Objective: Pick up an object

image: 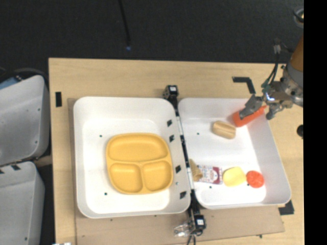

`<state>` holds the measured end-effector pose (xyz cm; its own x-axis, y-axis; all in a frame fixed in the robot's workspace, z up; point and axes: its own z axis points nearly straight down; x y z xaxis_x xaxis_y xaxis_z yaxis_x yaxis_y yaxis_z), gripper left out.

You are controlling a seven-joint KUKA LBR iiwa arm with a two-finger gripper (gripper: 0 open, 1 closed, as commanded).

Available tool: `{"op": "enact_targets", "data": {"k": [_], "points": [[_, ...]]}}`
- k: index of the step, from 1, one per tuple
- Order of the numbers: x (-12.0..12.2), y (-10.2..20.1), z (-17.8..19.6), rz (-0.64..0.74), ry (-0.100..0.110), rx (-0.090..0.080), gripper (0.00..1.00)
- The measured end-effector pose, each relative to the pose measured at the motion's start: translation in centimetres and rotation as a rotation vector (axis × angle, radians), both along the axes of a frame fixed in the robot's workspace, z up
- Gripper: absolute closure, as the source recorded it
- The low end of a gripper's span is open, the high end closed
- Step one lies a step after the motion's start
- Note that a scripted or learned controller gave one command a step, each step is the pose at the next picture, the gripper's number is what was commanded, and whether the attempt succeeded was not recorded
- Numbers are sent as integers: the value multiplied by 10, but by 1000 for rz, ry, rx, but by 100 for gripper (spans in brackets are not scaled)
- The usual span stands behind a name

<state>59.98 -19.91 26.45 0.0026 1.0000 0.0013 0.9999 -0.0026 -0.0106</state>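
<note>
Gripper (259, 107) around slanted orange piece (246, 116)

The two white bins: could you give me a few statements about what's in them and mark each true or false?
1. The yellow divided tray lies in the left bin. True.
2. The tan bread-like piece lies in the left bin. False: it lies in the right bin, near the orange-red object.
3. The gripper is above the far right part of the right bin, at the orange-red object. True.
4. The yellow fruit and the small orange ball lie side by side near the right bin's front edge. True.
5. The small packet rests on the yellow tray. False: it lies in the right bin, beside the yellow fruit.
</note>
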Motion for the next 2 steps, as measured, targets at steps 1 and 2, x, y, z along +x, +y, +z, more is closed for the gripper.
{"op": "enact_targets", "data": {"k": [1,2], "points": [[2,1,8,3,-12,-2,0],[11,3,-40,6,-9,-3,0]]}}
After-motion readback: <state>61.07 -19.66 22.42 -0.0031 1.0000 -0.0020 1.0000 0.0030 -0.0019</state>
